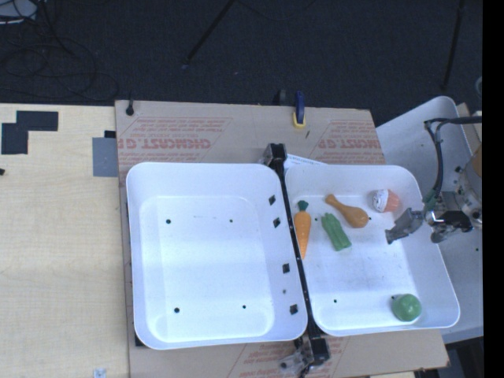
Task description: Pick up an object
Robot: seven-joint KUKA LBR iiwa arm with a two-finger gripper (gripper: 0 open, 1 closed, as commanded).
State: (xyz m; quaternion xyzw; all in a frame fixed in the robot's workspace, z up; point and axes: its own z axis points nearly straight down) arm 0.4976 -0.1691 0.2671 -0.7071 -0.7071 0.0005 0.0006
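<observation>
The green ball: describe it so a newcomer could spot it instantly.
Start at the right-hand white bin. Go to its near right corner, where the green ball lies alone, apart from the toys farther back. It is round, unlike the long green vegetable beside the carrot.

In the right bin point(346, 321) you have open floor across the middle, between the upper cluster and the green ball point(406, 307) in the near right corner. The carrot point(302, 228), green pickle point(335, 231) and drumstick point(349, 211) crowd the upper left, close together.
</observation>
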